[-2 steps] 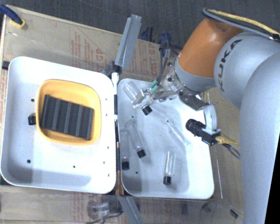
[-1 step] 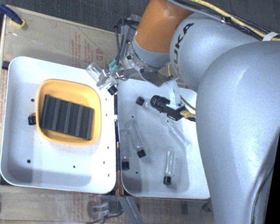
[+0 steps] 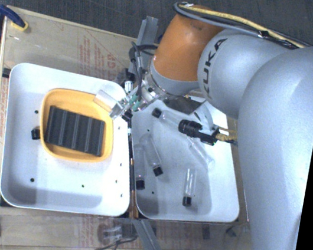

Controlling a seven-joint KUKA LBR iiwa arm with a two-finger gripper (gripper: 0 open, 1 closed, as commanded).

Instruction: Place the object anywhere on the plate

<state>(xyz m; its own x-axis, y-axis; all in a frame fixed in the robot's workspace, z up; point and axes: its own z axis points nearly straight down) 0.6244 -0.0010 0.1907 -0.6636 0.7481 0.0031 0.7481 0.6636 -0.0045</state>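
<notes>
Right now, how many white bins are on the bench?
2: the left bin holds the yellow plate; the right bin lies partly under the arm.

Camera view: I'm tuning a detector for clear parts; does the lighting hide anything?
In the camera view, the clear black-capped plastic tubes nearly vanish against the right white bin, showing mostly by their caps; the grey arm shades that bin's far part; the rounded yellow plate in the left white bin is evenly lit and sharp.
</notes>
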